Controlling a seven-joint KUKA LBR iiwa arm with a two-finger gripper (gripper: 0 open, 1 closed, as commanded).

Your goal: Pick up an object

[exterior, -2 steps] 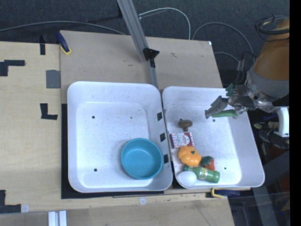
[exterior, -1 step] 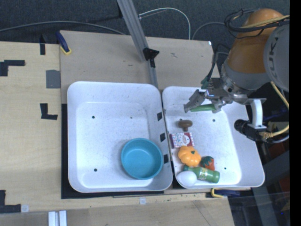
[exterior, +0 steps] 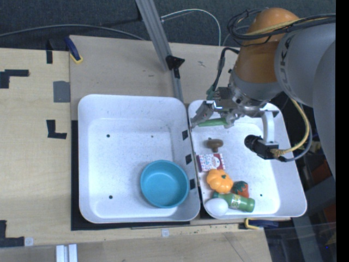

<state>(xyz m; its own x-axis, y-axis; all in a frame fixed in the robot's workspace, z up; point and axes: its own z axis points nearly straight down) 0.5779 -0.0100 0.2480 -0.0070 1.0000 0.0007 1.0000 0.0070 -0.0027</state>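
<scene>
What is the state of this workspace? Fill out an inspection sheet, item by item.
Surface: wooden bench bearing two white bins, the left bin and the right bin, side by side.
Job's things: in the right bin, a small brown piece, a red-and-white packet, an orange pumpkin-like toy, a green bottle and a white egg-shaped thing.
Clutter: a blue bowl in the left bin.
Grippers: gripper over the right bin's far end, above a green strip; grasp cannot be told.
Cables: black and yellow cables along the arm; a pale cable behind the bench.
Surroundings: dark floor, black tape marks on the left board.
</scene>
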